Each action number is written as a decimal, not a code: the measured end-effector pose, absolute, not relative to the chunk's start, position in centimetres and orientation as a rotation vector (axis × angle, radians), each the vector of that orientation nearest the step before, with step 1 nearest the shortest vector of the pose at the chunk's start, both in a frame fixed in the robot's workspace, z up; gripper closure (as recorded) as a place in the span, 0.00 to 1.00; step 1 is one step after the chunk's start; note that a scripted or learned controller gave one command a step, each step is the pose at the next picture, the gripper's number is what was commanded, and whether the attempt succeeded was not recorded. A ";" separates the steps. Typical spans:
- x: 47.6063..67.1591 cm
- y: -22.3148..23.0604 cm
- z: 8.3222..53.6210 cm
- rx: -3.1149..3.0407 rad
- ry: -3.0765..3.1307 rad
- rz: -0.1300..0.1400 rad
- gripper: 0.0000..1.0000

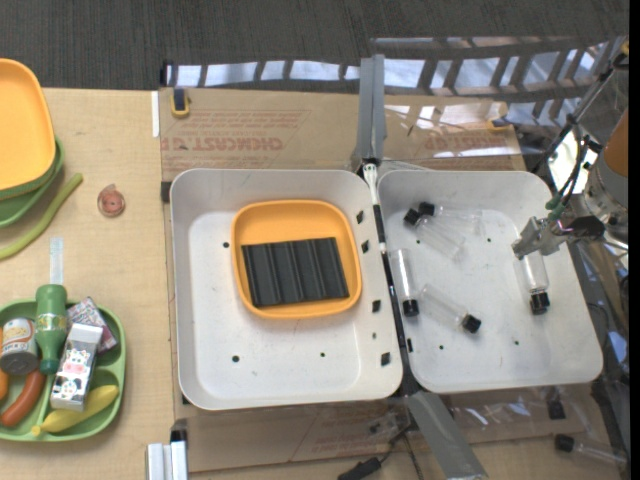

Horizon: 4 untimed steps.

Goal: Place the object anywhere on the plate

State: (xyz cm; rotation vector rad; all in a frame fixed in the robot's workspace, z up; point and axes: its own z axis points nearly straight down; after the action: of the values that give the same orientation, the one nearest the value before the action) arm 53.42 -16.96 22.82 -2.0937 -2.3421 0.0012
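An orange plate (247,230) lies in the left bin (205,358), and a dark grey ridged slab (296,272) rests flat on it. In the right bin (500,368) lie several clear tubes with black caps: one at the upper left (421,213), one along the left wall (405,280), one in the middle (447,310) and one at the right (537,284). My gripper (532,244) hangs over the right bin's right side, just above the upper end of the right-hand tube. I cannot tell whether it touches that tube.
On the bench to the left stand a stack of orange and green plates (20,148), a green tray of toy food (60,368) and a small pink piece (111,202). Cardboard (260,133) lies behind the bins. A metal frame (480,68) rises at the back right.
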 end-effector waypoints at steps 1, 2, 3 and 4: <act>59.2 -21.8 23.6 -1.840 -2.549 0.002 1.00; 64.3 -22.2 30.9 -1.651 -2.677 0.002 1.00; 66.0 -22.2 40.7 -1.407 -2.813 0.001 1.00; 66.0 -22.2 44.2 -1.002 -2.982 0.001 1.00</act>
State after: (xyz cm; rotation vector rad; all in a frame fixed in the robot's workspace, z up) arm 65.99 -22.20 44.18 -1.0017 -2.9820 0.0014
